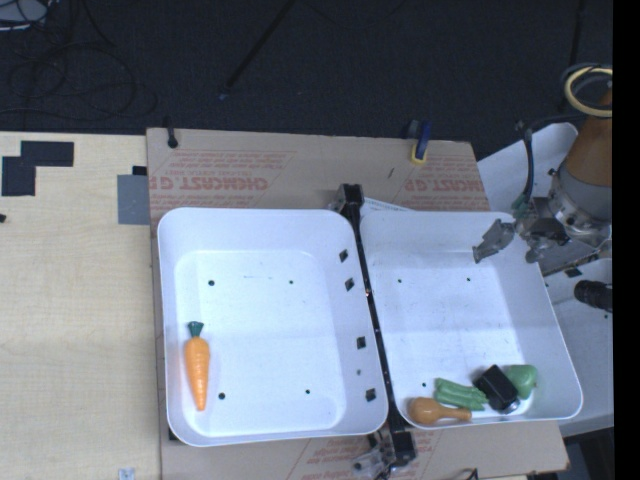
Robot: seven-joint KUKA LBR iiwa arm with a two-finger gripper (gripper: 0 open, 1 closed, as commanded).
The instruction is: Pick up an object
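Observation:
An orange toy carrot [197, 368] with a green top lies at the front left of the left bin [165, 298]. In the front right corner of the right bin [563, 353] sit an orange gourd-shaped toy [437, 411], a green pea pod [460, 395], a black block [497, 388] and a green piece [522, 376], all close together. My gripper [525, 247] hangs over the right bin's far right edge, well behind that cluster. It is open, and nothing sits between its fingers.
Both bins rest on a cardboard sheet [300, 168] with a blue clamp [420, 144] at its back edge. Black clips [350, 200] join the bins along the middle divider. A pale wooden benchtop [70, 318] spreads to the left.

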